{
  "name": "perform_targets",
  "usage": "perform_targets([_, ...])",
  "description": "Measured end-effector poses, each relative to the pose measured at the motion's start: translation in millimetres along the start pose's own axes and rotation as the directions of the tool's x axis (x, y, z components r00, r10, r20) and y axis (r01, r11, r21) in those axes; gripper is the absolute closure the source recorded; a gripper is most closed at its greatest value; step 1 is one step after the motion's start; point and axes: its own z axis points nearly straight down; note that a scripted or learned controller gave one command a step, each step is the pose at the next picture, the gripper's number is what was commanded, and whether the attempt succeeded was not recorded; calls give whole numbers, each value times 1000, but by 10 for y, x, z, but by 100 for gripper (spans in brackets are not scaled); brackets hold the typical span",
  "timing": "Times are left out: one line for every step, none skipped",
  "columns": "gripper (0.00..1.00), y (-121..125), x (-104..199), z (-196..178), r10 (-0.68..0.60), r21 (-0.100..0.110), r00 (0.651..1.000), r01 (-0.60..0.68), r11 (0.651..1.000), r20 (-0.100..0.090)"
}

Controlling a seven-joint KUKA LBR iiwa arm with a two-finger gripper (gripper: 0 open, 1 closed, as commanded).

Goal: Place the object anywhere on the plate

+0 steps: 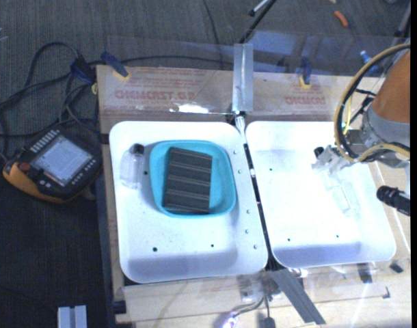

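Note:
A blue plate (225,183) lies in the left bin (181,251). On its middle rests a dark grey ribbed block (188,179), lying flat. A small clear bottle with a black cap (132,162) lies on the bin floor just left of the plate, touching or nearly touching its rim. My gripper (338,186) hangs over the right bin (311,231), in its upper right part, far from the plate. It is pale and translucent against the white floor, and nothing shows in it.
The grey arm with its orange band (393,94) and looped cables enters from the right above the right bin. A metal divider (243,94) stands behind the bins. A teach pendant (55,166) lies on the floor to the left.

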Motion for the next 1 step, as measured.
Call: perform_targets([0, 0, 0, -1, 0, 0, 1000, 0, 1000, 0])
